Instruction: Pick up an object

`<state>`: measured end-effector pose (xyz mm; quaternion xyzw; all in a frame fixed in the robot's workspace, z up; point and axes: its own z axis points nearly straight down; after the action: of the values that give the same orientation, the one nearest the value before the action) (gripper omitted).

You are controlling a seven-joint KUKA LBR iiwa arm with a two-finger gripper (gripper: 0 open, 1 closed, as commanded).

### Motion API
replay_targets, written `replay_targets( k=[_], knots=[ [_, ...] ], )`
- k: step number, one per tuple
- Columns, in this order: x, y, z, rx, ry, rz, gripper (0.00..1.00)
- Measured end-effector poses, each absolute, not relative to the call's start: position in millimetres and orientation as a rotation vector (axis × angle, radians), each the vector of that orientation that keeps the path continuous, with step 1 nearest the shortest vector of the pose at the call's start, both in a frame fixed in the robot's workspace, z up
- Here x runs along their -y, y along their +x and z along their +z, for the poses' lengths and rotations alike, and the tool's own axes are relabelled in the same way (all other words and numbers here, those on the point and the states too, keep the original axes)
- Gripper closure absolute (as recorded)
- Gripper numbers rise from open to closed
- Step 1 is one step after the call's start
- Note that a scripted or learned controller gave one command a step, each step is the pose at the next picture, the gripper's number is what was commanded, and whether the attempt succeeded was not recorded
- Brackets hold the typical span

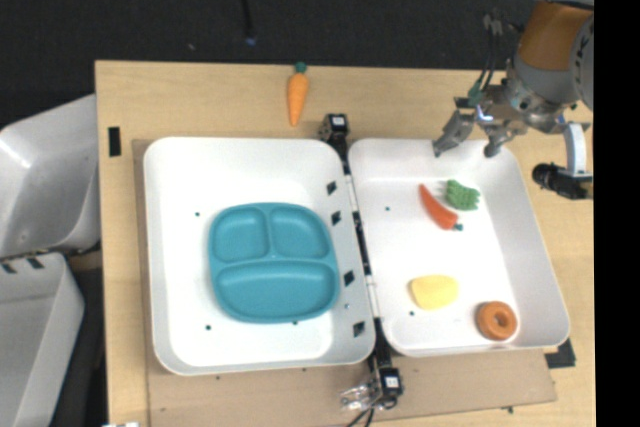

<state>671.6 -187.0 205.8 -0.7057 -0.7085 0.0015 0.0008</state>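
Dark flooring surrounds a pale wooden tabletop that carries two shallow white bins side by side. Inside the left bin lies a teal divided plate with three compartments, sitting roughly in the middle. Across the right bin four small things are spread apart: a red chili pepper lying at a slant in the upper part, a green leafy piece just beside and touching its upper end, a yellow lemon-shaped piece lower down near the centre, and a brown ring doughnut near the lower right corner. Outside the bins, an orange carrot with a green top rests on the bare wood just behind the left bin's far edge. From the right, the grey arm with its orange band reaches in, and its gripper hangs over the far rim of the right bin, above and well apart from the pepper and the green piece. Its two fingers are spread wide with nothing between them.
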Motion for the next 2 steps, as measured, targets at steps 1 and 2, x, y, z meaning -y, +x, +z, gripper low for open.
replay_targets(
  k=[1,2],
  knots=[
    [183.8,670.9,163.2,2.228,-2.214,0.004,0.0],
    [186.0,668.7,101.8,2.227,-2.219,0.003,0.0]
  ],
)
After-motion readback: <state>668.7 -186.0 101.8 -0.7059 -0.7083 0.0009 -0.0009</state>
